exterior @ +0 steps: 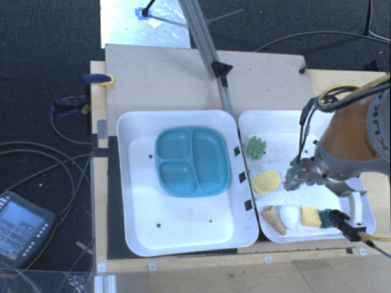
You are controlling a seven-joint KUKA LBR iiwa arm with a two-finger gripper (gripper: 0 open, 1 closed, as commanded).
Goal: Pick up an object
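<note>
On the bench (183,72) the right bin (278,133) keeps its food toys along the near rim, a white egg (289,215) among them, nothing lifted yet, while the jaws (295,179), whose state I cannot tell, hover beside the yellow lemon (267,180), open floor beyond

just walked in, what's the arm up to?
The KUKA arm reaches in from the right over the right bin, its gripper low beside the yellow round item. Nothing is visibly held. Also in that bin: a green leafy piece, a tan wedge, a white egg-like object, and a yellow block. The left bin holds a blue divided plate, untouched.
</note>
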